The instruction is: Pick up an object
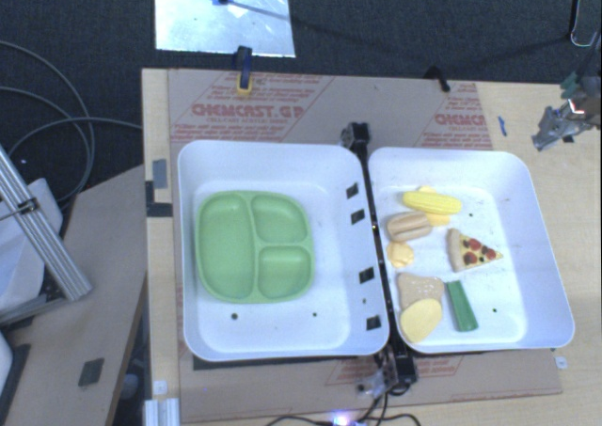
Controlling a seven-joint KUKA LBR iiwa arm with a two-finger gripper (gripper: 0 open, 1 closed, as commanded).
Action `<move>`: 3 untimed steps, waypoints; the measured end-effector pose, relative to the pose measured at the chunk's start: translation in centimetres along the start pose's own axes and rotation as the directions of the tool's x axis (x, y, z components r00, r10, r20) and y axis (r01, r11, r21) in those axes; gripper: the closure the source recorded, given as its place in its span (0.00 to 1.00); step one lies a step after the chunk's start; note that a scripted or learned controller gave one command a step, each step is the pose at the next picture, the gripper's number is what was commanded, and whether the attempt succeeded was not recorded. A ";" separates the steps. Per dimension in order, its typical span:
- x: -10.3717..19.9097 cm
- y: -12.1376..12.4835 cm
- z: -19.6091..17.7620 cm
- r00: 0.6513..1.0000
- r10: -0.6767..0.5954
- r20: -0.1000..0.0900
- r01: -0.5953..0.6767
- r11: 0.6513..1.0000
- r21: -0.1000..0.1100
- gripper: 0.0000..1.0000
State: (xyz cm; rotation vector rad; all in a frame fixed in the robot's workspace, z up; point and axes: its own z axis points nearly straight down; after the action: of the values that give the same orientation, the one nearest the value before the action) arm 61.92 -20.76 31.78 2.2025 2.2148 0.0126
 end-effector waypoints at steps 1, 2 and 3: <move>0.1 2.7 -10.2 1.000 -0.002 -0.001 0.002 1.000 0.002 1.00; 0.0 5.4 -22.6 1.000 -0.003 0.000 0.003 1.000 0.000 1.00; 5.9 4.2 -9.8 1.000 -0.004 -0.012 0.004 1.000 0.027 1.00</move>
State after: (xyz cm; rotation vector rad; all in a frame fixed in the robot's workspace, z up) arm 65.88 -14.74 41.61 2.2174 2.2387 -0.0051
